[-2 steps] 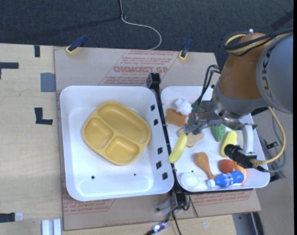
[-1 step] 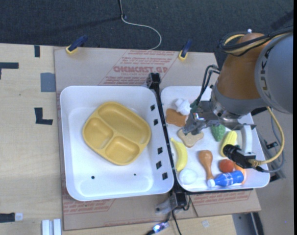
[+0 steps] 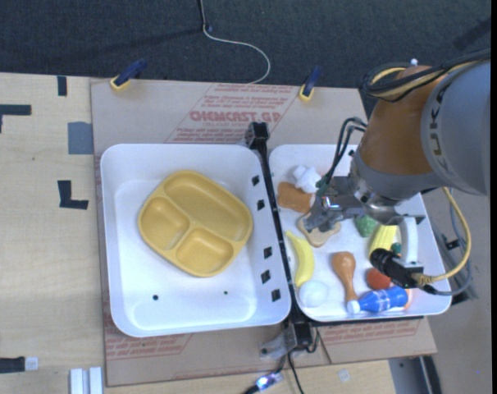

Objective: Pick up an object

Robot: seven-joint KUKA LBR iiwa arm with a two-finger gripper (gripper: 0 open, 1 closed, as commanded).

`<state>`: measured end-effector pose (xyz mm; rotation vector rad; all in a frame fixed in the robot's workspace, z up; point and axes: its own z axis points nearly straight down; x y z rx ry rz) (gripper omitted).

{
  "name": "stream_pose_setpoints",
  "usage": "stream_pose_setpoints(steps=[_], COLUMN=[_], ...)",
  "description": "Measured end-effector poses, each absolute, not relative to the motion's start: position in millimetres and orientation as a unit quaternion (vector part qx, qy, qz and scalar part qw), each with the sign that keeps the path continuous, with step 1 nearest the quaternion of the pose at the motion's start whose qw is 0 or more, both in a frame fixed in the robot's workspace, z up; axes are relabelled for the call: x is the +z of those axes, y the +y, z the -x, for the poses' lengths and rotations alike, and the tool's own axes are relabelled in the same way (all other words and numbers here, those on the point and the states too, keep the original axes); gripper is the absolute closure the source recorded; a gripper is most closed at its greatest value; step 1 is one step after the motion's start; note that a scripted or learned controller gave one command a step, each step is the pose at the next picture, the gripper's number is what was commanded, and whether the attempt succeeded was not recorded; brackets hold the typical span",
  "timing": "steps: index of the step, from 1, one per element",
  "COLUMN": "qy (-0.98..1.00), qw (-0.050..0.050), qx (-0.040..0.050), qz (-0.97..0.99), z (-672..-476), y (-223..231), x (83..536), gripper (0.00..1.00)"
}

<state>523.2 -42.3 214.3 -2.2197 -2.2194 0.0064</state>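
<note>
- Two white bins sit side by side on the bench; my gripper (image 3: 325,213) hangs low over the right bin (image 3: 435,302), toward that bin's left half and a little above its middle.
- My arm (image 3: 412,138), grey with an orange band, reaches in from the right and covers the bin's upper right corner.
- A flat tan piece like a slice of bread (image 3: 321,235) lies directly beneath the gripper, touching or nearly touching it; I cannot tell whether anything is gripped.
- An orange-brown piece (image 3: 294,197) lies just beside the gripper, toward the bin's left wall, with a small white lump (image 3: 304,175) above it near the upper left corner.
- A banana (image 3: 303,258) runs along the left wall, a white ball (image 3: 314,292) at its lower end.
- A drumstick (image 3: 345,271) lies near the middle of the lower edge; a blue and white bottle (image 3: 380,301) rests along that edge.
- A yellow item (image 3: 383,238) and a green piece (image 3: 367,225) lie close under my wrist.
- The left bin (image 3: 121,171) carries a yellow divided plate (image 3: 194,222) near its centre.
</note>
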Motion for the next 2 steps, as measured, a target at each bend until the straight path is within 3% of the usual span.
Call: stream_pose_setpoints(steps=[1, 2], qy=[-0.708, -0.707], qw=[0.000, 0.001], qx=[0.0000, 0.0018], qz=[0.707, 0.707], z=[-520.2, -520.0], y=[-40.1, -33.5], x=[234.5, 213.9], gripper=[1.00, 1.00])
